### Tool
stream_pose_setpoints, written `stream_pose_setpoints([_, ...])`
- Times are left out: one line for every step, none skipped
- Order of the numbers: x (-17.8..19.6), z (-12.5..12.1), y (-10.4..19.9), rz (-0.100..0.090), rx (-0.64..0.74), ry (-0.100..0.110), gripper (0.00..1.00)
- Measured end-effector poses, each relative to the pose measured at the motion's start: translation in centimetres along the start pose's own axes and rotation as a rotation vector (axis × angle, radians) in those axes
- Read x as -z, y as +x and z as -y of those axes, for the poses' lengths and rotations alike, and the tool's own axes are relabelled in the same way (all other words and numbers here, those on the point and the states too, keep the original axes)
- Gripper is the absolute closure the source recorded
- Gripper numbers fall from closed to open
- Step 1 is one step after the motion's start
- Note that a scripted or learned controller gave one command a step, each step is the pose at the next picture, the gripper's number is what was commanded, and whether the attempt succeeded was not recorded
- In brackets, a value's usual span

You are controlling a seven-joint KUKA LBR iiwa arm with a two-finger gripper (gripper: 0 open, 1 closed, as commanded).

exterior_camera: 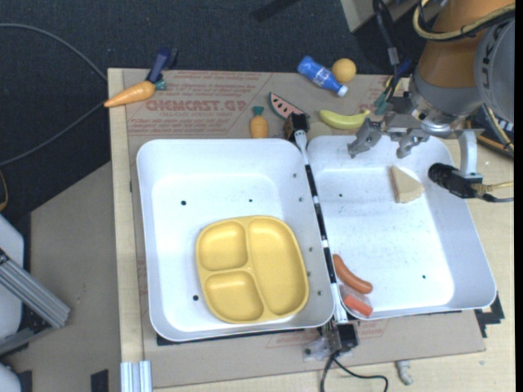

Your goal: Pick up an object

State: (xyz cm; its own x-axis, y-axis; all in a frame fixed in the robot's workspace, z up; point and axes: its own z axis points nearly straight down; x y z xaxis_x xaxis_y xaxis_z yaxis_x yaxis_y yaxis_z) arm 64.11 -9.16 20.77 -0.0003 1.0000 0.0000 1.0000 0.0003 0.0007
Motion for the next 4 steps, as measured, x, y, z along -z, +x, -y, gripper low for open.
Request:
stream_pose_setpoints([6.2,-2.6,-5.8,0.003,-0.001,-0.003,0.00])
stream_pose_setpoints([0.0,2.2,-9.1,0.001,-0.001,0.002,0.00])
stream_pose_setpoints([-12.0,-0.2,-10.2,0.004,0.001,-0.007,0.00])
stream_pose_setpoints([-12.3,3.3,-4.7,-0.001,0.001,0.002,0.00])
